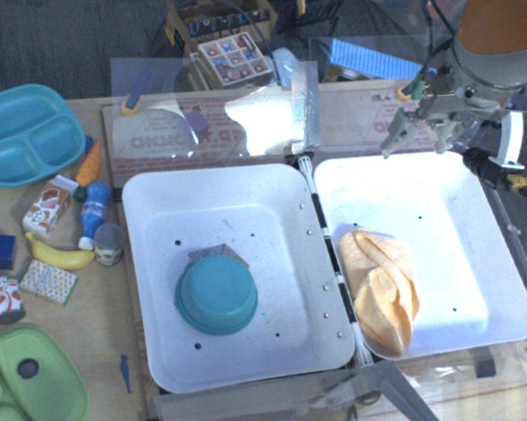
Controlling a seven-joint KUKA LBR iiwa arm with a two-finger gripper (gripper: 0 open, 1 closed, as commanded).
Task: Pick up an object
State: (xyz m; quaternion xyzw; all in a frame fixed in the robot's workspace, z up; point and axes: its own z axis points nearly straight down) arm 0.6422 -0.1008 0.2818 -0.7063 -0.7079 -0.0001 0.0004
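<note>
An upside-down teal bowl (216, 294) sits in the left bin (154, 215), partly covering a grey scrap (210, 253). A crumpled yellow-orange cloth (383, 288) lies against the left wall of the right bin (458, 234), toward its front. My gripper (418, 141) hangs at the upper right, over the back rim of the right bin and well away from the cloth. Its two fingers are spread open with nothing between them.
On the bench to the left of the bins lie a blue divided tray (23, 132), a green tray (28, 395), a banana (58, 253), a small carton (47, 206), a blue bottle (91, 214) and a can (5, 299). Boxes and clutter stand behind the bins.
</note>
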